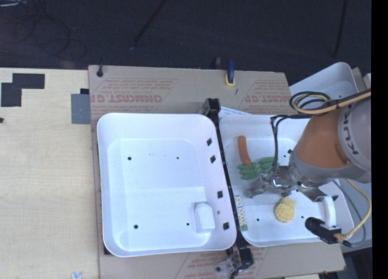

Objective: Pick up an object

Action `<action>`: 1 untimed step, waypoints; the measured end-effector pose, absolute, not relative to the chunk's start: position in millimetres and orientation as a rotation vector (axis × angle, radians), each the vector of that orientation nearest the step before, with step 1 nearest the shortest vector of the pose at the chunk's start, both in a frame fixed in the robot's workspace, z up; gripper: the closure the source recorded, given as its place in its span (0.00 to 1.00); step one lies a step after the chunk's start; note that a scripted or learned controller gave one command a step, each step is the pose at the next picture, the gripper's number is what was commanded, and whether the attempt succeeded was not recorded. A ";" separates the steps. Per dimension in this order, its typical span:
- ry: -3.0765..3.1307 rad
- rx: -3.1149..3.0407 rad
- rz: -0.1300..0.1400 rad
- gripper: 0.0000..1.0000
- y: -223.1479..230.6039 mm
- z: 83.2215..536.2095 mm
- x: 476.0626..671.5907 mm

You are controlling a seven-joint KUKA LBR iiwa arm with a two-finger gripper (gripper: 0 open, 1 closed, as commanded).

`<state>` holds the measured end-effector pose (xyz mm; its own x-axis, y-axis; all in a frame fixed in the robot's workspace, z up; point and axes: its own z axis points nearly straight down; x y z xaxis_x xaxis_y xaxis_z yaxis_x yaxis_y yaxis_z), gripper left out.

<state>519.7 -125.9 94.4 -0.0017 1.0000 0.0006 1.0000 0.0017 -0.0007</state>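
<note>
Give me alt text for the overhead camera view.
A grey-and-orange robot arm's gripper hangs low in the right white bin beside a green leafy toy, an orange carrot and a yellow corn cob.

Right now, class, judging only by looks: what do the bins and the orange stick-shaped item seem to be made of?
The left bin and right bin look like moulded white plastic: smooth, slightly glossy, with rounded corners and rolled rims. The orange stick-shaped item is probably plastic or rubber, a toy carrot or sausage: even colour, smooth rounded ends. The view is too small to be sure.
</note>
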 end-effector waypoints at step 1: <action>-2.222 -2.220 0.001 0.00 -188.6 87.5 550.3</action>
